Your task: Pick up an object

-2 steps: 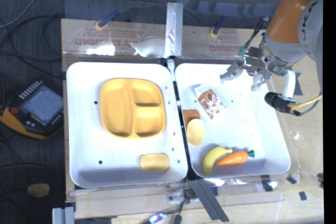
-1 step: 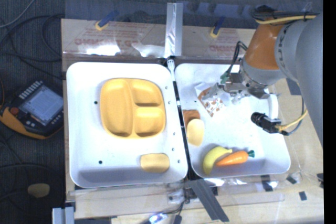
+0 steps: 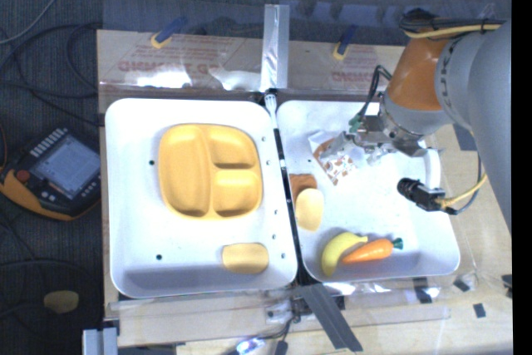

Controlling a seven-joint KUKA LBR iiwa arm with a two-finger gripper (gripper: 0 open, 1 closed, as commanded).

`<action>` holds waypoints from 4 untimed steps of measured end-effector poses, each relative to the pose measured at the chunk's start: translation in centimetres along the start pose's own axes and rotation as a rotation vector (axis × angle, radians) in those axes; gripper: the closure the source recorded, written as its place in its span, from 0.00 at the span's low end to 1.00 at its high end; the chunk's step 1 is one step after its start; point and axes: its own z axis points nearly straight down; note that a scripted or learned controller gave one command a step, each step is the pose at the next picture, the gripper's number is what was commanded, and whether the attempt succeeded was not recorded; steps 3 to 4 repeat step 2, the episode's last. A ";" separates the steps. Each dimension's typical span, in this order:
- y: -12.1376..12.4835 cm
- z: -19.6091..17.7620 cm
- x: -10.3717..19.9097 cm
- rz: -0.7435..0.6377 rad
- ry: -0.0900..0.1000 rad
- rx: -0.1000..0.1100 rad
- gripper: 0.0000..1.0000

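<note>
Gripper: low over the back part of the right bin, on the end of the arm that comes in from the right. I cannot tell from my view how far it is open, and I see nothing clearly held in it. Packet: a crumpled white wrapper with red-brown print, lying on the bin floor just left of the gripper. Its upper right edge meets the gripper or sits under it, I cannot say which. I judge it to be the thing aimed at. Brown block: against the bin's left wall, near the packet. Bun: pale yellow, touching the block's near side. Banana: at the front of the same bin. Carrot: orange with a green tip, lying against the banana's right side. Both are well apart from the gripper. Left bin: holds a yellow divided tray in the middle and a pale loaf near the front right corner, none of it near the arm. Pendant: on the floor to the left of the bench. Task status, by my reading: the approach is made and the gripper is down at the packet. The grasp is unconfirmed and nothing is raised off the floor, so closing and lifting are left.
</note>
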 end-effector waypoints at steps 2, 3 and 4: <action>-2.7 -10.8 4.9 -0.032 0.000 0.002 1.00; -2.7 -10.8 4.9 -0.032 0.000 0.002 1.00; -2.7 -10.8 4.9 -0.032 0.000 0.002 1.00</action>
